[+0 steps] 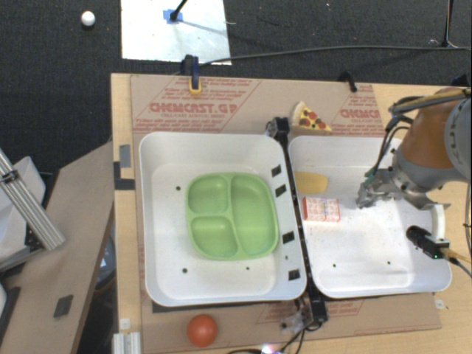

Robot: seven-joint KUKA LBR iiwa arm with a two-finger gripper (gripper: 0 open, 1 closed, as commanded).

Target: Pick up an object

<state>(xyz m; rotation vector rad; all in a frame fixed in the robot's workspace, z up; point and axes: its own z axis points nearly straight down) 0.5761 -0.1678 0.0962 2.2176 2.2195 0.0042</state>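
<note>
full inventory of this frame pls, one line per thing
shallow white plastic bins: 2, white, side by side on the bench
green divided plastic plate: 1, green, in the left bin
pink-and-white patterned box: 1, right bin, near the divider
flat tan piece: 1, tan, right bin, above the box
toy pizza slice: 1, yellow and red, on cardboard behind the bins
orange ball: 1, front bench edge
small white ball: 1, dark floor, top left
gripper: 1, grey, over the right bin
</note>
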